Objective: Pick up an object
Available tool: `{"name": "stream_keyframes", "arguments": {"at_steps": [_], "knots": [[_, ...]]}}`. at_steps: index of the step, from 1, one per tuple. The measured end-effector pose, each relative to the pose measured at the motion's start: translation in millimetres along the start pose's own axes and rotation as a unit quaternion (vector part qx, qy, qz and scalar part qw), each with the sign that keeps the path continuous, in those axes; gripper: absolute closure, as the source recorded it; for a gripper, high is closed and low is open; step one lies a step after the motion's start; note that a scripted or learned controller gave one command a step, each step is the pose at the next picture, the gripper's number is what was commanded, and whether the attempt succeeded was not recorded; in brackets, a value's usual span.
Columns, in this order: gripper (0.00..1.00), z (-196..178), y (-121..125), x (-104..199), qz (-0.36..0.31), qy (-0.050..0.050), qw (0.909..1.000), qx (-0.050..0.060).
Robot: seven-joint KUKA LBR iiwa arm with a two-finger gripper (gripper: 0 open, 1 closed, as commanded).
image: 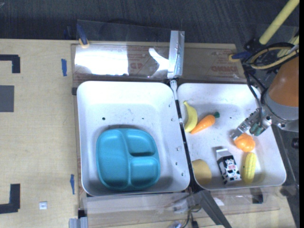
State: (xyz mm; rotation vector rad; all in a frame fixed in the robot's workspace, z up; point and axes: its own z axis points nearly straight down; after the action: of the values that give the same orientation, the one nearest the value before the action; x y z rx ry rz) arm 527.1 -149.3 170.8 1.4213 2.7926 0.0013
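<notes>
Potato (201,170) lies left of claw (248,129).

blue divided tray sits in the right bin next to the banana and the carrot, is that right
Not quite. The camera view shows the blue divided tray in the left bin, by itself. The banana and the carrot lie in the right bin, across the divider from the tray.

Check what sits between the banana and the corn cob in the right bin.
In the camera view, the carrot and the orange lie between the banana and the corn cob, roughly on that diagonal.
</notes>
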Motion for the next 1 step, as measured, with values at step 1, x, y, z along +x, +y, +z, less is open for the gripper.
{"name": "stream_keyframes", "arguments": {"at_steps": [1], "knots": [[0.00,2.6,0.0,1.9,-0.001,0.002,1.0000,0.001]]}}
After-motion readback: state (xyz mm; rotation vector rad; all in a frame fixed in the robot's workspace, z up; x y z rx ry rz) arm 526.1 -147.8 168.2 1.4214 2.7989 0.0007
